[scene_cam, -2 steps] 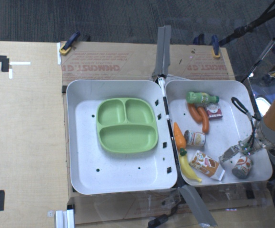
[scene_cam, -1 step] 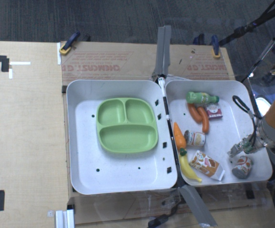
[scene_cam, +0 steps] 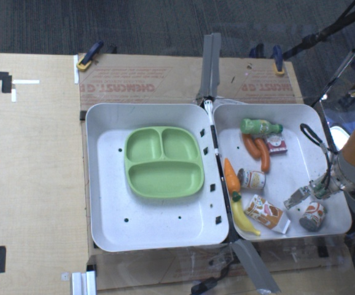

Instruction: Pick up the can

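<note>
Plate (scene_cam: 164, 162) in left bin (scene_cam: 97, 183), can (scene_cam: 252, 179) in right bin (scene_cam: 300, 117) beside carrot (scene_cam: 231, 176)

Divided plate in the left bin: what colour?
Light green, plain, no pattern. The divided plate shows clearly in the camera view, lying flat in the left bin.

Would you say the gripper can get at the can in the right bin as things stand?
Probably yes. The can lies on its side with open bin floor on the side facing the gripper; only the carrot and the carton crowd it.
</note>
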`<state>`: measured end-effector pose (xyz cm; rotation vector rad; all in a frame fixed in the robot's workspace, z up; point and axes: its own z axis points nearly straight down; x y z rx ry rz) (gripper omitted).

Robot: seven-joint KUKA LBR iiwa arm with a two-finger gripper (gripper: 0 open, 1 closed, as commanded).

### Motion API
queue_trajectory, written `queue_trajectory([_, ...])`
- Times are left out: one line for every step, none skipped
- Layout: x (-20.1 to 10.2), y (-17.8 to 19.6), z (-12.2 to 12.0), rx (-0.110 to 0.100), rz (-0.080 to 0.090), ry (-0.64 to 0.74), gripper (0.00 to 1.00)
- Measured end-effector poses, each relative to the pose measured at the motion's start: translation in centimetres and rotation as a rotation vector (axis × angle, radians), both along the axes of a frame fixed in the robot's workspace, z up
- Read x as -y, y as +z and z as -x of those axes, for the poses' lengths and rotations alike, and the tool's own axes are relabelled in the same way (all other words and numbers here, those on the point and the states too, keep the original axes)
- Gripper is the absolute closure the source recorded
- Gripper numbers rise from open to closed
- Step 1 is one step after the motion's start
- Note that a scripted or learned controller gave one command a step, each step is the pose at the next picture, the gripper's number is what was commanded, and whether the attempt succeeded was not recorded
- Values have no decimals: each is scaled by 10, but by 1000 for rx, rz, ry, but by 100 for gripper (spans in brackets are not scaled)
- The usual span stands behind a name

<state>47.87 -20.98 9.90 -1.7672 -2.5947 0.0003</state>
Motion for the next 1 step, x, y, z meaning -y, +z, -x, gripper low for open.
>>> queue_trajectory([12, -8, 1, 1, 0, 266, 0])
